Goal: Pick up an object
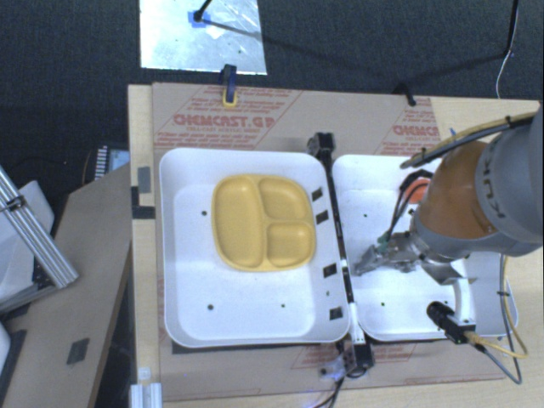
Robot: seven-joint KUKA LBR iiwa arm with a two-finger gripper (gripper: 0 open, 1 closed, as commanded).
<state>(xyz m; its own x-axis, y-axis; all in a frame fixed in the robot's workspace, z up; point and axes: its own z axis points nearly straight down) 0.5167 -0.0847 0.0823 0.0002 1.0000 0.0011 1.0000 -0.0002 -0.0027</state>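
Observation:
A yellow three-compartment plate (262, 222) lies flat in the middle of the left bin (191, 313). My gripper (367, 262) is low over the right bin (365, 185), near its left wall and pointing left toward the divider. I see nothing held in it. A small orange-red thing (413, 191) peeks out at the arm's upper left edge in the right bin, mostly hidden by the arm.
The grey arm with its orange band (463, 198) covers most of the right bin's right half. A black clamp strip (334, 236) runs along the divider between the bins. Brown cardboard (255, 119) lies behind the bins.

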